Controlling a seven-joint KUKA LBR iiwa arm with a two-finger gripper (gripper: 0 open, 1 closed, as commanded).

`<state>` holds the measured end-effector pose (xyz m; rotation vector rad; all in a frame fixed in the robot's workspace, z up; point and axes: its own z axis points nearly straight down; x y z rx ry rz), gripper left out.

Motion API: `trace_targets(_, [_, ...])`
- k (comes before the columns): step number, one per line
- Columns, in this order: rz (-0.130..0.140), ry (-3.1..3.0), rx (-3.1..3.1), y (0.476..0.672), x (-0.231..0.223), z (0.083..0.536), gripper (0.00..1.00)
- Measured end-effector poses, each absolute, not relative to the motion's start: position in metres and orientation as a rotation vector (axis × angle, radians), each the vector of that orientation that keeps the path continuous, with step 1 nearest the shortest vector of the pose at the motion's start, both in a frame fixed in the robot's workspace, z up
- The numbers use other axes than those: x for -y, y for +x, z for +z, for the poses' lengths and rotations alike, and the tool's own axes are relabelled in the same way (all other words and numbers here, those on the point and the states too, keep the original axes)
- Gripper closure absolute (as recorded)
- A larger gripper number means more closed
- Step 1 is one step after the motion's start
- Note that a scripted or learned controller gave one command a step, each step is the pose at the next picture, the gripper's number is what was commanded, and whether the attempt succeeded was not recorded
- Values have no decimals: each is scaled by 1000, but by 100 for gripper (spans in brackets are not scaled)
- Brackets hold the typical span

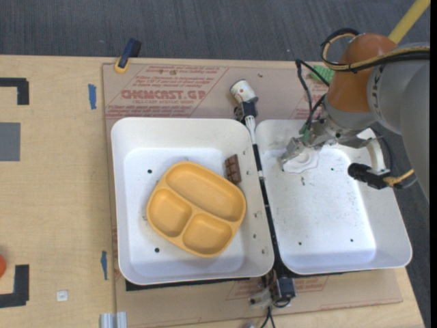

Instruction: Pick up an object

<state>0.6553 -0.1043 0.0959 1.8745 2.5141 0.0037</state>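
The arm (382, 80) runs off the right edge in the upper right of the frame, so its base is cut off. Its gripper (300, 145) is small and partly covered by the wrist above. A yellow rod (412, 14) leaves the top right corner. A red object (2, 265) at the lower left edge is mostly cut off. The brown item (233, 169) beside the yellow divided plate (196, 208) is too small to identify.
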Motion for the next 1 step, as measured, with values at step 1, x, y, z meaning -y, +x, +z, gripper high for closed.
trace_targets(1, [2, 1759, -2603, 557, 24, 185, 100])
